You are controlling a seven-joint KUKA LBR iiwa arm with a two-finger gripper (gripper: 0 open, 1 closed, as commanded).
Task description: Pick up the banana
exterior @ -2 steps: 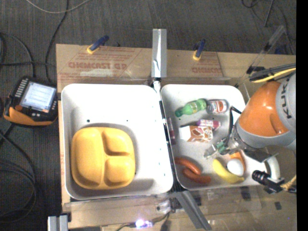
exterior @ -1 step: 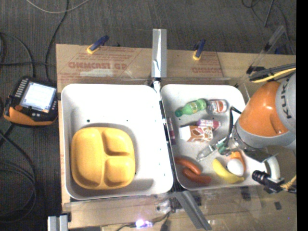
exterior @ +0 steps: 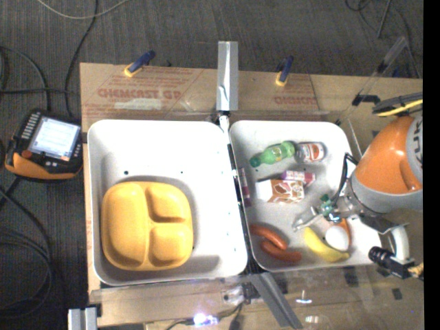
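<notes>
The banana (exterior: 320, 246) is yellow and lies near the front edge of the right bin (exterior: 240, 184), curving toward the front right corner. My gripper (exterior: 315, 214) hangs over the right bin just behind the banana, slightly to its left, reaching in from the grey and orange arm (exterior: 388, 170) on the right. Nothing visibly sits in the gripper. A white round object (exterior: 337, 238) touches the banana's right side.
The right bin also holds a red sausage (exterior: 273, 243) left of the banana, a snack packet (exterior: 284, 188), a green bottle (exterior: 273, 153) and a can (exterior: 311, 151) at the back. A yellow compartment tray (exterior: 147, 223) lies in the left bin (exterior: 96, 184).
</notes>
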